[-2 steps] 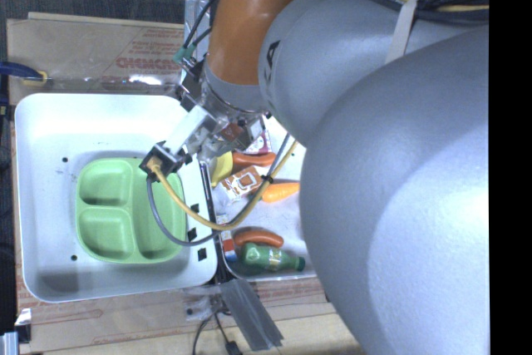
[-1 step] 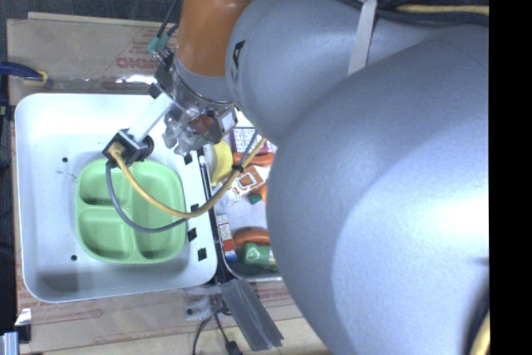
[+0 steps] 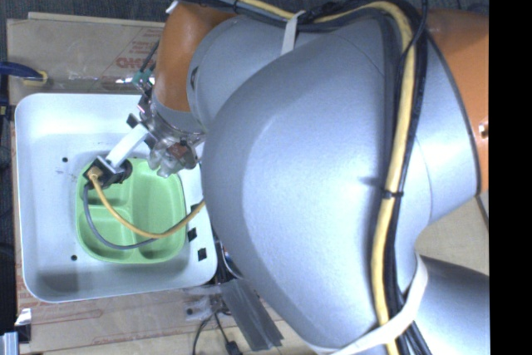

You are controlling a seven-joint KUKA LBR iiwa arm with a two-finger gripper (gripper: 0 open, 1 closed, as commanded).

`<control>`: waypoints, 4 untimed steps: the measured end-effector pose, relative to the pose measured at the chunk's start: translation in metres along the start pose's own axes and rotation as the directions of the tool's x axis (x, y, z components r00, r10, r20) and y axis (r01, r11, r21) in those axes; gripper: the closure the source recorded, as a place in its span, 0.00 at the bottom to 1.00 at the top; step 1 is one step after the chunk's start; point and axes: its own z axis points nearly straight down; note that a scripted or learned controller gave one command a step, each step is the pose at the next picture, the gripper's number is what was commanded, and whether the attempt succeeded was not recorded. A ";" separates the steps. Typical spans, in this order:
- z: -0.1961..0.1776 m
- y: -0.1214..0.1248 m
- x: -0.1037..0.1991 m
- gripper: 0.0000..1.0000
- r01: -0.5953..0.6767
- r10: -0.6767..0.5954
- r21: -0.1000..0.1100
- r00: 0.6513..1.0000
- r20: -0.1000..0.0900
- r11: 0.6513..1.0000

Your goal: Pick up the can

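Grey arm (image 3: 332, 179): a broad rounded shell that reaches in from the right and covers the middle and right of the view, including that side of the bench.
Cable bundle (image 3: 397, 137): yellow and black lines strapped along the arm's shell, running from the upper edge down toward the lower right.
White bin (image 3: 41, 137): at the left, shallow, with rounded corners; its right part lies under the arm, and a few small dark specks mark its floor.
Cardboard sheet (image 3: 83, 41): brown, flat beneath the bin, showing above and below it.
Orange band (image 3: 179, 54): above the wrist, over the bin's upper right corner.
Green tray (image 3: 166, 208): pale green, split into compartments, lying on the bin floor toward the lower right, its right edge near the bin wall.
Gripper (image 3: 170, 155): low over the tray's upper right edge, pointing down into the bin.
Claw state: cannot tell whether wide, narrow or holding anything.
Can: its place cannot be told from this view.
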 end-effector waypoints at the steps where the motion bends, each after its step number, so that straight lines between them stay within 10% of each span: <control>1: 0.090 0.031 -0.018 1.00 0.451 -0.451 -0.002 0.892 -0.002 0.892; 2: 0.090 -0.007 -0.048 1.00 0.657 -0.657 -0.002 0.754 -0.001 0.754; 3: 0.090 -0.006 -0.049 0.00 0.656 -0.656 -0.002 0.755 0.001 0.755; 4: 0.040 0.031 -0.093 0.00 0.549 -0.549 -0.009 0.836 0.003 0.836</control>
